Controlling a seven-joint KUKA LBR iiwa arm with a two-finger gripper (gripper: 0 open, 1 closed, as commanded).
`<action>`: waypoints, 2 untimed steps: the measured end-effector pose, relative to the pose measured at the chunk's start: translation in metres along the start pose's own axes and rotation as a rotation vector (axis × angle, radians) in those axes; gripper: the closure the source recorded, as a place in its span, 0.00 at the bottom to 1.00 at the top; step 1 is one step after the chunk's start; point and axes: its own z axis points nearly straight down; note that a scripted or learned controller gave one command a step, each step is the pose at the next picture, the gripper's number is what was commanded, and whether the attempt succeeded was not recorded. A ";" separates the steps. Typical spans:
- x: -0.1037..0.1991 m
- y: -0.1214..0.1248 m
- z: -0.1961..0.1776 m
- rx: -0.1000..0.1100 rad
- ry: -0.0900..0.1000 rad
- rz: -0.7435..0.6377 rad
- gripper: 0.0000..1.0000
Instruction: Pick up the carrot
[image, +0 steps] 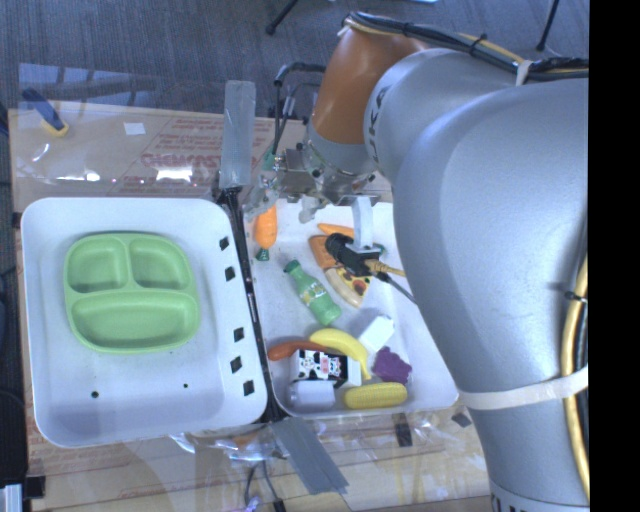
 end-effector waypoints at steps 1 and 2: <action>-0.002 -0.002 0.004 0.008 -0.001 0.002 0.00; -0.070 -0.002 0.070 0.013 -0.001 -0.122 0.00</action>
